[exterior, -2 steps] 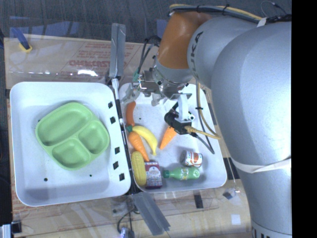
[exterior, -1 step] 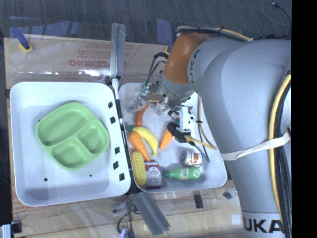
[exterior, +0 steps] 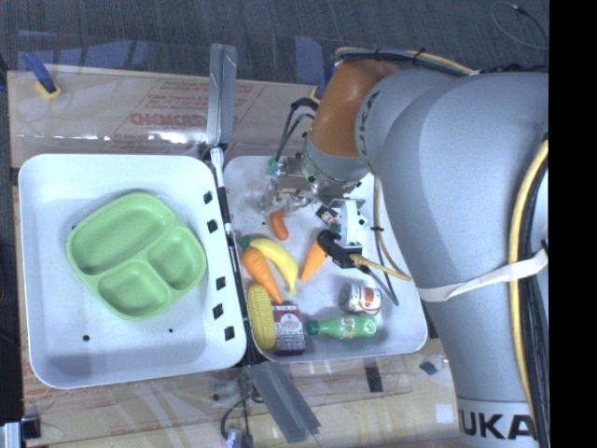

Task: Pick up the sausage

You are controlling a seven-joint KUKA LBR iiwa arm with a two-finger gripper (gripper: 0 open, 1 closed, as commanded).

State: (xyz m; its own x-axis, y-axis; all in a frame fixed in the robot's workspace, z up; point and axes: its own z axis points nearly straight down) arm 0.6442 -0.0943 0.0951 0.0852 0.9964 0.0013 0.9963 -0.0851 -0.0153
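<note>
The sausage [exterior: 278, 224], a short orange-red piece, lies in the upper left part of the right bin [exterior: 403, 336]. My gripper [exterior: 284, 197] hangs directly over the bin's back area, its tip just above the sausage and very close to it. The grey arm with its orange band comes in from the right and covers the bin's far right side. From this angle I cannot make out whether the sausage is touched.
Below the sausage lie a banana [exterior: 277, 258], two carrots [exterior: 259, 271] [exterior: 312, 261], a corn cob [exterior: 261, 315], a dark red packet [exterior: 289, 329], a green bottle [exterior: 345, 327] and a small can [exterior: 362, 299]. The left bin holds a green divided plate [exterior: 136, 255].
</note>
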